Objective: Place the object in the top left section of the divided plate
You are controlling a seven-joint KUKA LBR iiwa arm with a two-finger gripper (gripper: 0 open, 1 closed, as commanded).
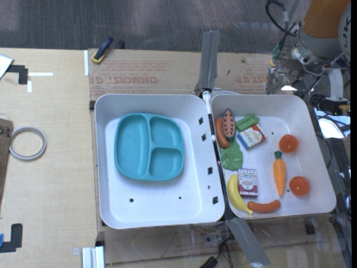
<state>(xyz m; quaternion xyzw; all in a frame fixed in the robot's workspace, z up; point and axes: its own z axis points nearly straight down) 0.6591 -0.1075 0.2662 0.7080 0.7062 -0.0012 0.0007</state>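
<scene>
A teal divided plate (149, 147) lies in the left white bin (106, 166), with one long section on its left and two smaller ones on its right; nothing rests on it. The right bin (312, 121) holds several toy foods: a watermelon slice (228, 123), a green pod (247, 121), a small blue and white box (251, 137), a green leaf (231, 156), a carrot (279, 172), a banana (235, 195), a sausage (264, 206), a red box (247, 182) and two orange-red balls (288, 143). My gripper (283, 82) hangs over that bin's far rim, apart from all of them.
A grey divider post (209, 60) stands between the bins at the back. On the bench to the left lie a tape roll (27, 143) and a blue and yellow tool (102, 49). Cables trail from the arm (326, 10) at top right.
</scene>
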